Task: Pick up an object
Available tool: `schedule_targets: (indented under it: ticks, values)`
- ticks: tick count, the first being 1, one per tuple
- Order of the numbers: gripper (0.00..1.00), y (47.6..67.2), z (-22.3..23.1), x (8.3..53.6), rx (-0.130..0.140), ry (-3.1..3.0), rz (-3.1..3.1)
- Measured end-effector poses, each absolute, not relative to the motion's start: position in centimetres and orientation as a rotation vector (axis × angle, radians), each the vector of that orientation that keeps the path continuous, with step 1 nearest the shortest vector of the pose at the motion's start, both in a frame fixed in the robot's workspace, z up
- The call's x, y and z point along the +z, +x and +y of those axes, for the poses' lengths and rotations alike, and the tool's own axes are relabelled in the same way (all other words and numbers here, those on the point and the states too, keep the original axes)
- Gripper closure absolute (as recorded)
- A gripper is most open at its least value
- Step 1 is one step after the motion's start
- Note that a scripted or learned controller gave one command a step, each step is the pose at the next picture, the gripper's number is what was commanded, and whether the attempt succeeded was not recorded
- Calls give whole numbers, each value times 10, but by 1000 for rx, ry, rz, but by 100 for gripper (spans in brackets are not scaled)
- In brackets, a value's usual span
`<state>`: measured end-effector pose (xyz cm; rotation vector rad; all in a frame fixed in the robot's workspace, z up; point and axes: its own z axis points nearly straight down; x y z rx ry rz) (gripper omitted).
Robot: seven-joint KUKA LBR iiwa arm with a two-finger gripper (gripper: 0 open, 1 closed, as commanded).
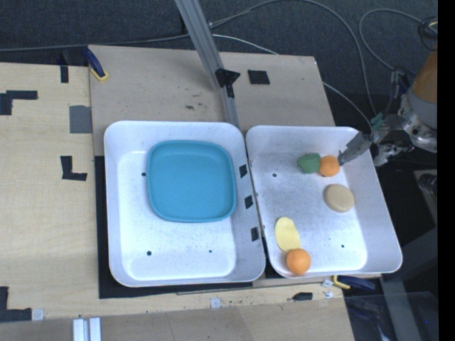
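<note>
The right bin (370, 219) holds several small objects. A green piece (308, 163) and a small orange ball (328, 166) touch each other near its far side. A beige oval (339, 197) lies a little nearer. By the front left corner lie a yellow piece (286, 233) and a second orange ball (298, 261). My gripper (361, 156) hangs over the bin's far right rim, just right of the small orange ball. It is open, with nothing between its fingers. One grey finger (352, 150) points down toward that ball.
In the left bin (128, 254) lies a square blue plate (190, 180). A slanted metal pole (206, 41) rises from between the bins at the back. Cables (341, 27) trail over the dark floor behind the right bin.
</note>
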<state>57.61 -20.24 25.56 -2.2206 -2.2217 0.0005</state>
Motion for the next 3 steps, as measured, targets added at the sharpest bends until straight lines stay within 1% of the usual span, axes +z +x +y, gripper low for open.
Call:
schedule_targets:
  ticks: [1, 2, 3]
  values:
    - [0, 584, -196, 205, 4, -2217, -2220]
    - [0, 585, -195, 142, 5, -2217, -2218]
    - [0, 586, -197, 94, -1, -2225, -2225]
